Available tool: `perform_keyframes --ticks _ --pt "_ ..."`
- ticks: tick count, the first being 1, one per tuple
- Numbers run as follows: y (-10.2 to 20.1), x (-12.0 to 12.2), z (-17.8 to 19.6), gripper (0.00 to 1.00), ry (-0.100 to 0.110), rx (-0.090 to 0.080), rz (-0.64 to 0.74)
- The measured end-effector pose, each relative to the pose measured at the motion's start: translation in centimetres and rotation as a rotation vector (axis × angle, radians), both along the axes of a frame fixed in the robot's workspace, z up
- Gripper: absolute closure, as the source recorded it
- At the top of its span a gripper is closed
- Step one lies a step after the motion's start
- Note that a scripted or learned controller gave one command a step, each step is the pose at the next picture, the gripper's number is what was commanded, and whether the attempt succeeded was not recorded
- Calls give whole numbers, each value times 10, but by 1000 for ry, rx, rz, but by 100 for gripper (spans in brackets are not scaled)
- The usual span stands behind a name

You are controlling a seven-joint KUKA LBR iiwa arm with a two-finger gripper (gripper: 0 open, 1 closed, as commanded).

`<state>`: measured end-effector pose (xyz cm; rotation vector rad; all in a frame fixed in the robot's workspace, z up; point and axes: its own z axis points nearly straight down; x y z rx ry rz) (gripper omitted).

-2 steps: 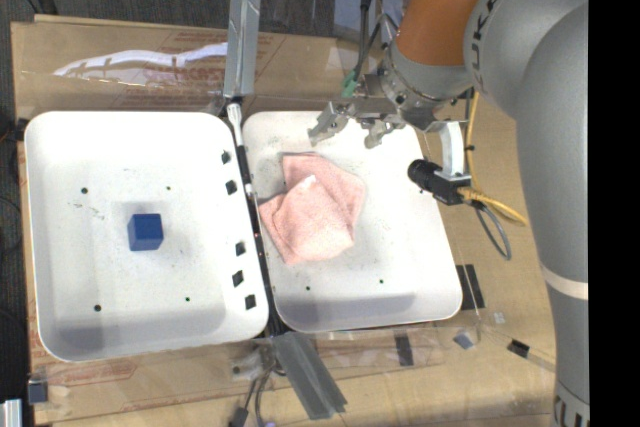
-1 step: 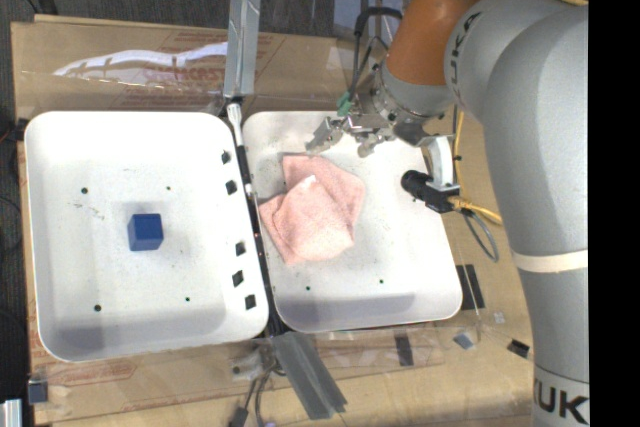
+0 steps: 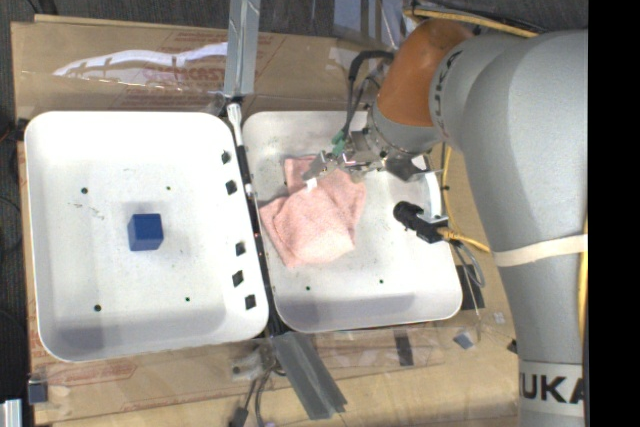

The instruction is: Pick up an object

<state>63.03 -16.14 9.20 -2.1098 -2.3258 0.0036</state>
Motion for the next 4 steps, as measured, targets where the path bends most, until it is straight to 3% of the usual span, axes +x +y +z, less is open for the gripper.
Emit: perform_keyframes --ticks 1,2,3,4 --pt "-27 -9 0 0 2 2 76" --pt "-48 9 83 0 -2 0 -46" --pt "-48 -49 1 0 -1 2 124" --pt "-47 -48 11 100 -1 2 128"
